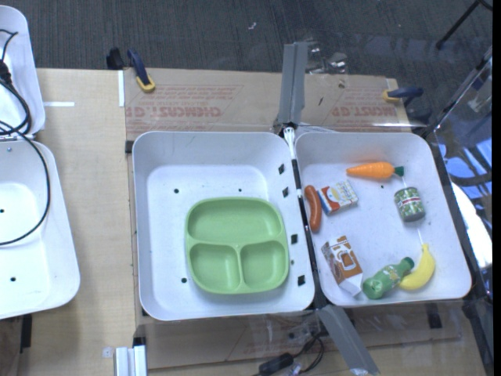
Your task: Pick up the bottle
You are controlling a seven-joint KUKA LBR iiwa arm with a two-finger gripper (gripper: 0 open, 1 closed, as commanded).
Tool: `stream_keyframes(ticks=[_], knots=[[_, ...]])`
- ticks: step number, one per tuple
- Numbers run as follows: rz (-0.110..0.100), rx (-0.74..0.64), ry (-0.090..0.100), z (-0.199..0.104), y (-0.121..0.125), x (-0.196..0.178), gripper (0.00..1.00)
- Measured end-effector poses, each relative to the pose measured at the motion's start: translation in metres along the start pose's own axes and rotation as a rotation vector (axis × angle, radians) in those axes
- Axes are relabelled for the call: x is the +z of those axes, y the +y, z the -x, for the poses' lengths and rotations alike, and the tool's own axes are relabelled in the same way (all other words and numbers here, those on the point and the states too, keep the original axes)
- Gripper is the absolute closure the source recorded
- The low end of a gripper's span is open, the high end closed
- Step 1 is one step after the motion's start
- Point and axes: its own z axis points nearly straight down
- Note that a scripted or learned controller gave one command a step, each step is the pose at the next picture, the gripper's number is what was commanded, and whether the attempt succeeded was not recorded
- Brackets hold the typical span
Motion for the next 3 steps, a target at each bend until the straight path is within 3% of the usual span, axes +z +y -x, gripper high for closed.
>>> stream_keyframes(ticks=[1, 2, 3], knots=[[-0.003, 0.163, 0.003, -0.051, -0.042, 0.135, 1.00], [-0.001, 0.256, 0.001, -0.074, 0.082, 0.024, 1.00], [-0.003, 0.105, 0.003, -0.116, -0.001, 0.157, 1.00]])
